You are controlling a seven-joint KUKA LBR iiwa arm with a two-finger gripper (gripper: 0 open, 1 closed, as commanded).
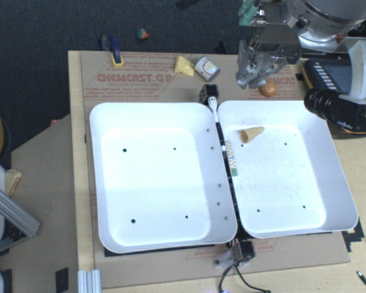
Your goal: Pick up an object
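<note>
Cone [252,134]: lies flat, tip down-left, right bin [329,182].

Two white bins [104,133] are sitting on tan cardboard [79,163] printed with red lettering [134,77], one holding a tan cone [252,134].

Cone [252,134] in right bin [329,182]

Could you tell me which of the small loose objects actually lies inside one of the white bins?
The tan cone-shaped piece, resting in the right bin near its top edge. The yellow wedge, small box and brown lump all lie on the cardboard beyond the bins.
</note>
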